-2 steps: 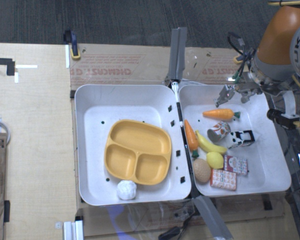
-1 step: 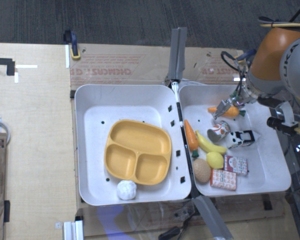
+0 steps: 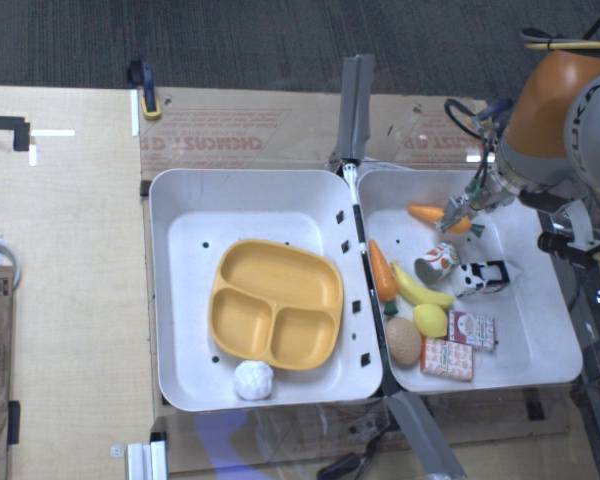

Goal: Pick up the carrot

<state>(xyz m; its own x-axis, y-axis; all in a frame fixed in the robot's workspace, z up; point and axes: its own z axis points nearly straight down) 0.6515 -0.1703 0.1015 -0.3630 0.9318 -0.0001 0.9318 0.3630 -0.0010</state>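
A small orange carrot lies at the back of the right bin, pointing left. My gripper is down at the carrot's right end, and orange shows on both sides of it. The grey arm with its orange band comes in from the upper right. A second, longer orange carrot with a green end lies along the right bin's left wall.
The right bin also holds a banana, a lemon, a brown egg-like thing, a red-and-white cup, a black-and-white toy and red cartons. The left bin holds a yellow divided plate and a white ball.
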